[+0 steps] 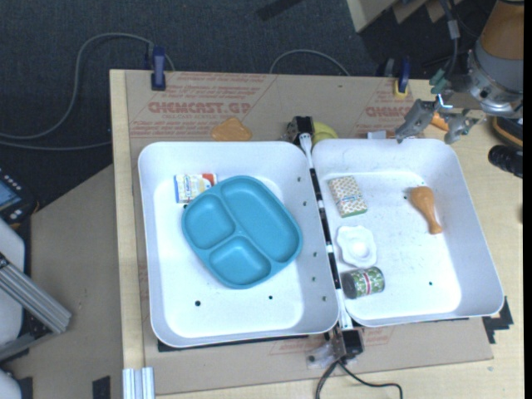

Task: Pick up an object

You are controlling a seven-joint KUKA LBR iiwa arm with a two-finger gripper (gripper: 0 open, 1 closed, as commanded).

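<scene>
Counter (125,223): 2 white bins. Right bin (465,248) holds brown drumstick (426,208), patterned block (347,195), can (363,282). Hand (432,119) hovers above rim, fingers spread, grasping nothing. Risk: descent clips rim.

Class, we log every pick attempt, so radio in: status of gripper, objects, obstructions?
Gripper above right bin's far rim, holding nothing visible. Brown piece, patterned block, white item, can untouched. Nothing in the way.

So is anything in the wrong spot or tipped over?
Two things. The green can lies on its side in the right bin. An orange thing and a yellow thing sit on the board behind the bins, not inside them.
</scene>
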